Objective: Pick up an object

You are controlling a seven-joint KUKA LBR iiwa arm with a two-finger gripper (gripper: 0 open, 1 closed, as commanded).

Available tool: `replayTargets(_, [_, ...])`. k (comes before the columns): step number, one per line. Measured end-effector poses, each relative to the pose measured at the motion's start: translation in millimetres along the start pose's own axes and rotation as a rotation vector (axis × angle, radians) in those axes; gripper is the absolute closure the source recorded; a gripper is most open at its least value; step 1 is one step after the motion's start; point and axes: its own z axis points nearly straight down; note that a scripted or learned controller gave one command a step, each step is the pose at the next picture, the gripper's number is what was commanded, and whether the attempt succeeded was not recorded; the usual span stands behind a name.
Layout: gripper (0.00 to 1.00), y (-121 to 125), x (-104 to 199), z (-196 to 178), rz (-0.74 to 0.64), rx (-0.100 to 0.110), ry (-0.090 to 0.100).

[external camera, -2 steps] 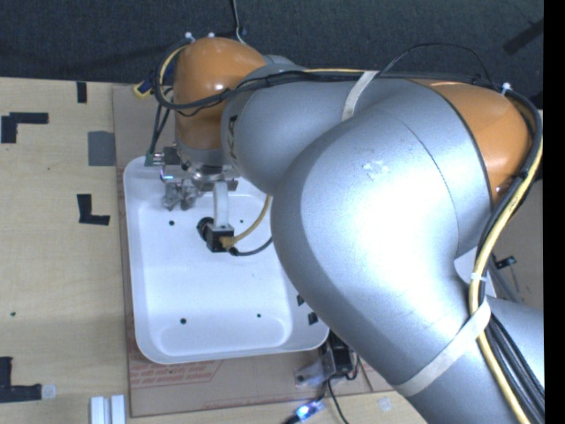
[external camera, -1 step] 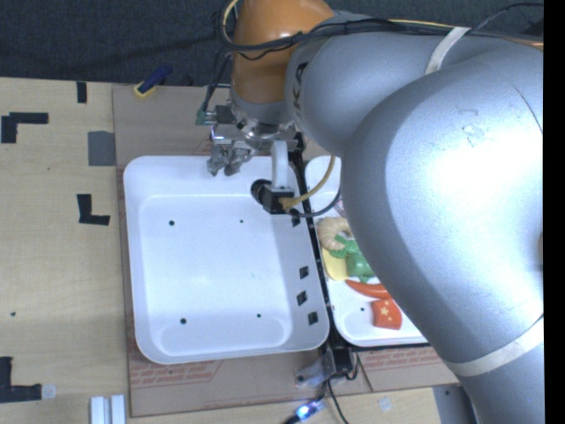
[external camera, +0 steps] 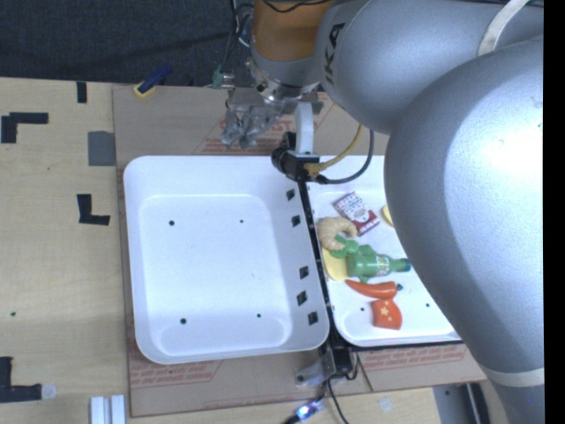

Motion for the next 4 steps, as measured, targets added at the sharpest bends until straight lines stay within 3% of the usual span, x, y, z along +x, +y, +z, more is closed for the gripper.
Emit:
replayTargets(1, [1.0, -34, 24, -81, -0.005, -0.001, 0.003])
replayTargets(2, [1.0, -31, 52, -276, -0.004, -0.012, 0.005])
replayTargets(3, [1.0, -41, 83, -50, -0.002, 0.023, -0.007])
replayTargets(4, [1.0, -55, 68, 193, 0.001, 0.01, -0.004])
